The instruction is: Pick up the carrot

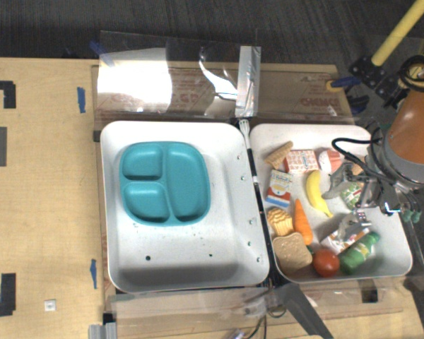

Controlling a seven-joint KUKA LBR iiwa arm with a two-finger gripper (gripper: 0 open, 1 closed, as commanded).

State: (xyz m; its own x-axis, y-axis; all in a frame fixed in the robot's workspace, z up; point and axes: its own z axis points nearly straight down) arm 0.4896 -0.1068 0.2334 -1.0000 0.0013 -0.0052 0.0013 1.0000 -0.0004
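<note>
Orange and slim, the carrot (302, 222) lies untouched in the right bin (399, 260), so you have the whole pick ahead of you: no approach over it, no grasp, no lift. It rests on a slant, its narrow tip pointing up toward the banana (315, 192) just beside it, its thick end down by the bread slice (292, 251) and the tomato (326, 263). A waffle-like cracker (280, 221) sits against its left side.

Your claw (358, 207) hangs over the same bin, but to the right of the carrot, above the clutter of wrappers and near the green vegetable (357, 255). The banana and a stretch of bin floor lie between it and the carrot. You cannot tell from this view whether the claw is apart or together; it blurs into the items beneath.

The left bin (120, 260) carries a teal divided plate (165, 182) and plays no part here.

I judge you need to shift left before descending.
</note>
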